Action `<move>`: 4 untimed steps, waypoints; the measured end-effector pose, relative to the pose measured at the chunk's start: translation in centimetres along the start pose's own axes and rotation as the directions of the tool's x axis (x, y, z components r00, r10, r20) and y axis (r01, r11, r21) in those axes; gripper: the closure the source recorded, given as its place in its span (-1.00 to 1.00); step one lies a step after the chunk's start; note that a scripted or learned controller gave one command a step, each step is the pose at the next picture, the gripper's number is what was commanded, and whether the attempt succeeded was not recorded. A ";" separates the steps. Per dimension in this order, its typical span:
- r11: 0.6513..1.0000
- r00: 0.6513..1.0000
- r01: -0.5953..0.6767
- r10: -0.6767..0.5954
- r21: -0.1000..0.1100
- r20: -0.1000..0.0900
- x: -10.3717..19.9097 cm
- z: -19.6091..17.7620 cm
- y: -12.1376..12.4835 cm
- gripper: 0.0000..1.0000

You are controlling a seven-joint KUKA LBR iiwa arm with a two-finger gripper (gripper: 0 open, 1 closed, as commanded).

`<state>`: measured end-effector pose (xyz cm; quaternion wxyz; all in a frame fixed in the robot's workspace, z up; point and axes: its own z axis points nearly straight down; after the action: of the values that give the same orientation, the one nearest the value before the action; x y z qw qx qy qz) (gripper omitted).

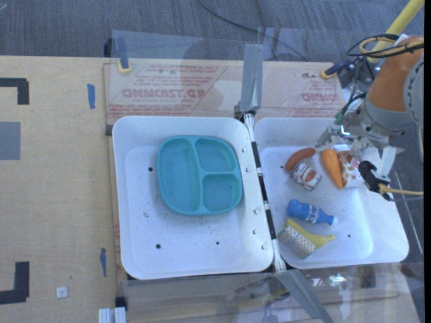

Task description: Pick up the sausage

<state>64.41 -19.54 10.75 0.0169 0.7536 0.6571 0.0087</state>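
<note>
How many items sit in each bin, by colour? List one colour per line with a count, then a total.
Teal: 1, the divided plate in the left bin.
Reddish-brown: 1, the sausage.
Orange: 1, the carrot.
Blue: 1, the bottle.
Yellow: 1, the banana.
White and red: 1, the small can.
Total: 6, with five in the right bin.

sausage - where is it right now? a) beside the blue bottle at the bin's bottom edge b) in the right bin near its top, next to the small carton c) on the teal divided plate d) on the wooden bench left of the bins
b: the sausage lies in the right bin toward its upper part, just above the small carton, while the teal plate sits in the left bin.
</note>
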 end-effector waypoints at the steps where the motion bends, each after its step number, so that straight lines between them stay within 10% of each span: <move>1: 0.997 0.997 0.076 -0.076 -0.005 0.000 -0.3 0.0 -0.7 -1.00; 4: 0.985 0.985 0.172 -0.172 -0.005 0.000 -0.7 0.0 -0.9 -1.00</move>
<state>63.39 -20.09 10.75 0.0193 0.6939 0.7198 0.0092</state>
